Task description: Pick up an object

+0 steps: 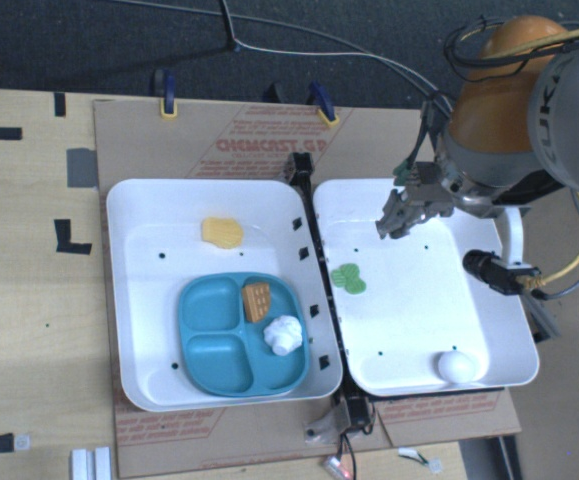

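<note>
The gripper (397, 220) hangs over the upper middle of the right bin (489, 313), right of frame centre, its dark fingers pointing down and to the left; they look slightly parted with nothing between them, though the angle makes the width of the gap hard to judge. The nearest candidate is the small green object (348, 279), lying flat on the bin floor just below and left of the gripper, close to the divider between the two bins. It looks thin, light and probably soft or rubbery — a low, lumpy outline with little height to catch, so the fingers would likely have to straddle its narrow width and press right down to the floor, and it may slip or fold rather than lift cleanly. The white ball (458, 366), near the lower edge of the same bin, seems light but round and smooth — apt to roll away unless squeezed across its widest part. In the left bin (129, 298), a yellow piece (223, 232) sits above a blue compartment tray (224, 353) holding a waffle-like brown piece (257, 301) and a white crumpled lump (283, 335).
</note>
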`<state>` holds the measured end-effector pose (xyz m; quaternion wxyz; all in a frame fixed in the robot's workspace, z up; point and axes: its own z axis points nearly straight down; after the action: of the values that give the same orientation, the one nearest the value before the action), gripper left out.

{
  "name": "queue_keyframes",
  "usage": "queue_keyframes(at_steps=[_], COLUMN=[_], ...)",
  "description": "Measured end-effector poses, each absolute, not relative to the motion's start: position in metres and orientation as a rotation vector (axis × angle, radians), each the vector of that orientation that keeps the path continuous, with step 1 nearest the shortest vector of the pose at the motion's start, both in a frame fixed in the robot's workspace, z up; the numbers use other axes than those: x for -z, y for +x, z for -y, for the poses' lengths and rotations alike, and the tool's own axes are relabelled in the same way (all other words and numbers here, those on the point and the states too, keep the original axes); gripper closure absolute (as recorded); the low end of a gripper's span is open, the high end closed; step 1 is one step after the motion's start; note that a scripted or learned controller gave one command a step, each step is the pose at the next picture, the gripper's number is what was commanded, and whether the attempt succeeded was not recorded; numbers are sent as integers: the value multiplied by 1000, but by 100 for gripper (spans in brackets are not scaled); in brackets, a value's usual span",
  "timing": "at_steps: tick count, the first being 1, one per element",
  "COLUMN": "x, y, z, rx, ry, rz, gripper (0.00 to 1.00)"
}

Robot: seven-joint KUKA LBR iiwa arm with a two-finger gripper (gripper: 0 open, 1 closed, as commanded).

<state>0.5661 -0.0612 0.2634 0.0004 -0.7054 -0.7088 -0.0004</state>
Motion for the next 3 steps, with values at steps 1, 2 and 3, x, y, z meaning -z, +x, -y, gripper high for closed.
queue_keyframes(at_steps=[1, 2, 3], x=[-259, -261, -241], y=[546, 532, 519], z=[4, -48, -95], rx=[0, 1, -3], ry=[-2215, -2215, -2215], rz=[2226, 2226, 2225], gripper=[100, 100, 100])
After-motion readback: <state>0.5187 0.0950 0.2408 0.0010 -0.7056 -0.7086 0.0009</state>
